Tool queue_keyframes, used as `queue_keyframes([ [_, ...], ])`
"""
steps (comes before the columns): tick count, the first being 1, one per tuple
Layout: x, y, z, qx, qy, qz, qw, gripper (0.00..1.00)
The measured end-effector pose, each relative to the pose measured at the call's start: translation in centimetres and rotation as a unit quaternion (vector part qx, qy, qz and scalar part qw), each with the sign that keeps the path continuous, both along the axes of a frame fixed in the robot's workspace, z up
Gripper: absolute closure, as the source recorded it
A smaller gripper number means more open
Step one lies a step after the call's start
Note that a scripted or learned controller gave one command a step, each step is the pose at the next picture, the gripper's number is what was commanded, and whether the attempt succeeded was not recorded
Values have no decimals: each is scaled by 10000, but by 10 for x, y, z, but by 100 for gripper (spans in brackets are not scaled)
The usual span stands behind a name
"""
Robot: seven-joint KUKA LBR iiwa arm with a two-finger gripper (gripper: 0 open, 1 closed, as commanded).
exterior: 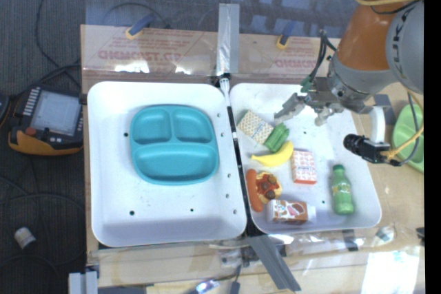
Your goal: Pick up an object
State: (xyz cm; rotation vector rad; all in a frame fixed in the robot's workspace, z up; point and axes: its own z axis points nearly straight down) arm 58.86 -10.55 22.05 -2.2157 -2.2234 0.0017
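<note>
My gripper [301,116] hangs over the far part of the right bin [365,217], open, with nothing between its fingers. Just left of and below it lie a green block [277,138] and a checkered packet [251,126]. A yellow banana [272,157] sits in front of the block. A red-and-white carton [304,166] lies in the middle of the bin, and a green bottle [341,189] lies to its right. A red and orange food toy [262,186] and a small bottle lying on its side [289,211] rest near the front wall.
The left bin [110,217] holds a teal divided plate [173,144]. A grey strip [227,38] stands behind the wall between the two bins. A handheld controller [45,120] lies on the floor to the left.
</note>
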Motion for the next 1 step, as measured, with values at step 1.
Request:
queue_keyframes([
  [1, 13, -23, -116, -17, -95, -125, 9999, 0],
])
